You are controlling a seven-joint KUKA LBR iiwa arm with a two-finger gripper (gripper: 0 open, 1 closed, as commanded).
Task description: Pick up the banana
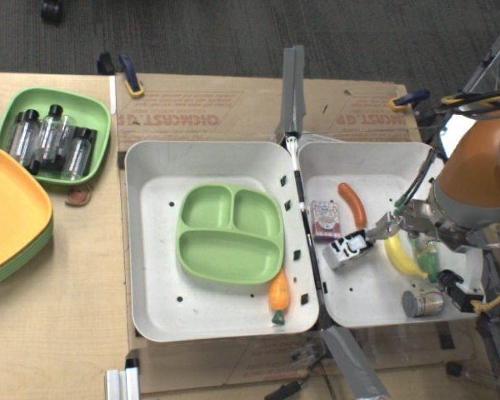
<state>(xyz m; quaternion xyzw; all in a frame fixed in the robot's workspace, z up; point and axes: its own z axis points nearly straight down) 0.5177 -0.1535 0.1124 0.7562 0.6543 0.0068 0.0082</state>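
The banana [402, 257] lies in the right bin [375, 161], near its right side, beside a green object [428, 263] and above a metal can [422, 303]. The claw [400, 223] sits just above the banana's upper end; whether it is clenched or released cannot be told. A red sausage [352, 203] lies near the bin's centre. The left bin [150, 223] holds a green divided plate [230, 236] and a carrot [278, 294].
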